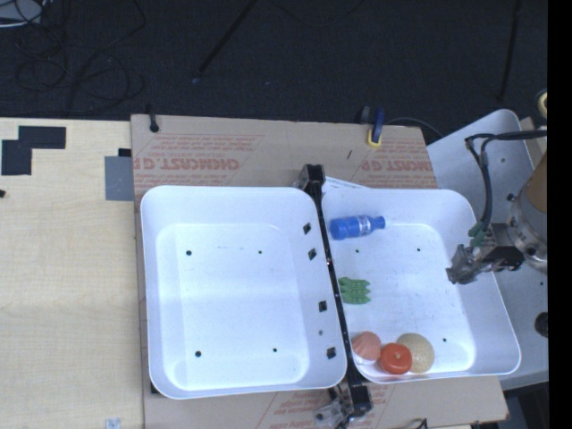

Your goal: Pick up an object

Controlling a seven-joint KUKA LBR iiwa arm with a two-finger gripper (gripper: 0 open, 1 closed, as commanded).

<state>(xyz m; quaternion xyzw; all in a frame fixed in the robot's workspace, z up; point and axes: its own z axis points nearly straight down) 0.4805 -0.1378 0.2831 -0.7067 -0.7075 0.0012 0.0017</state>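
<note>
Three small round things huddle in the right bin's (490, 357) near corner: a pink piece (365, 345), a red cap (395, 358), a cream disc (416, 351). Farther back lie a green toy (354, 290) and a blue bottle (357, 227). The gripper (465, 267) hangs over the right rim carrying nothing; open or clenched, I cannot tell. Judged: approach step; next, choosing a target and descending.

Cardboard sheet (268, 150) under bins; yellow clamp (375, 136) at back edge.
</note>
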